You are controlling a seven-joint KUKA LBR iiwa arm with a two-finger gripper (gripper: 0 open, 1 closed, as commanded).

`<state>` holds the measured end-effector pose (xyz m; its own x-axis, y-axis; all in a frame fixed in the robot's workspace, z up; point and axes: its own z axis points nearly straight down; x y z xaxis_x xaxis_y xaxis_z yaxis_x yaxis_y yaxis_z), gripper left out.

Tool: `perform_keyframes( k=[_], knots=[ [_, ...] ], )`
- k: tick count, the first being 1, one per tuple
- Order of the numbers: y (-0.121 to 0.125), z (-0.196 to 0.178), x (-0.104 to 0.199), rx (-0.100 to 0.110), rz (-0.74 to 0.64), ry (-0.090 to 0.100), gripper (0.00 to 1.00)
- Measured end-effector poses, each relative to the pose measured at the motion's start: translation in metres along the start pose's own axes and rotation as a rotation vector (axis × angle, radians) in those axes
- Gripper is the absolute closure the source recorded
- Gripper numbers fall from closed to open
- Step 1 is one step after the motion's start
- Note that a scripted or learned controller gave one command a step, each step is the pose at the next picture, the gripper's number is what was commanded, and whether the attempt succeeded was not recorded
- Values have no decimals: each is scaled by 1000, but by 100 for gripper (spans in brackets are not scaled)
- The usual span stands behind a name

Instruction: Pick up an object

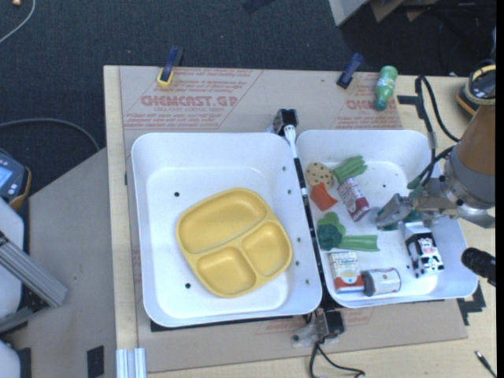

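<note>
the board [197, 101] reads "chemcast gp" (red print). the gripper [391, 212] hangs over the right bin [378, 144], jaws open on nothing, just right of the red can [355, 198].

divided tray [234, 242] in L bin [150, 211], small items in R bin [409, 150]
</note>
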<state>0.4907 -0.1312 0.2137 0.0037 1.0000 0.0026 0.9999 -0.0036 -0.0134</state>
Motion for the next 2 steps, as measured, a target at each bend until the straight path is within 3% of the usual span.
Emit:
perform_keyframes(
  k=[1, 2],
  knots=[
    [3, -6, 0, -13, -3, -2, 0],
    [0, 57, 2, -5, -3, 0, 0]
  ],
)
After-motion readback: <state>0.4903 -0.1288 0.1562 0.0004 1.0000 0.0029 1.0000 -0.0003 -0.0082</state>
